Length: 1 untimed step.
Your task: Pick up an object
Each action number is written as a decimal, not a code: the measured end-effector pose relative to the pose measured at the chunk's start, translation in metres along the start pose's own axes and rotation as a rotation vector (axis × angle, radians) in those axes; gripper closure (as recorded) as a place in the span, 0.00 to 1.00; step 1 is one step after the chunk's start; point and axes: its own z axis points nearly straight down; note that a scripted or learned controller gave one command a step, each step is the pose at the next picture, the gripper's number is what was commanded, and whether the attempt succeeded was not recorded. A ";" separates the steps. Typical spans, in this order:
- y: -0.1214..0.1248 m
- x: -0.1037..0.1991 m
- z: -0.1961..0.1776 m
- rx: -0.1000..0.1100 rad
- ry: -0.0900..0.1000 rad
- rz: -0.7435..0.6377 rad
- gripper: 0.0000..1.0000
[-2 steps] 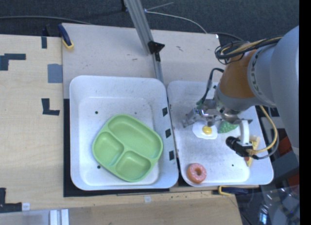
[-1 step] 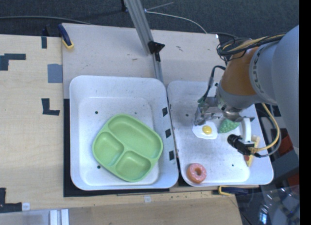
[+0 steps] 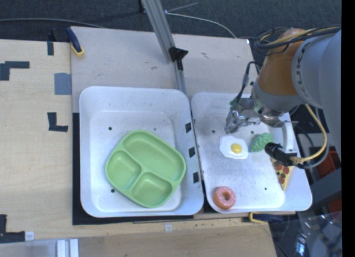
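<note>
In the right bin [image 3: 213,111], the hand [image 3: 233,124] just above the fried egg [image 3: 234,148], fingers seemingly spread, nothing between them.

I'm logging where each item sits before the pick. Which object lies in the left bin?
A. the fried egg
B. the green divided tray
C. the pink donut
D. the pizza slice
B: the green divided tray lies in the left bin, while the donut, fried egg and pizza slice lie in the right bin.
</note>
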 end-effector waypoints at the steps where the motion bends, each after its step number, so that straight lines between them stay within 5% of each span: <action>1: 0.002 -0.007 -0.060 -0.002 -0.001 0.002 1.00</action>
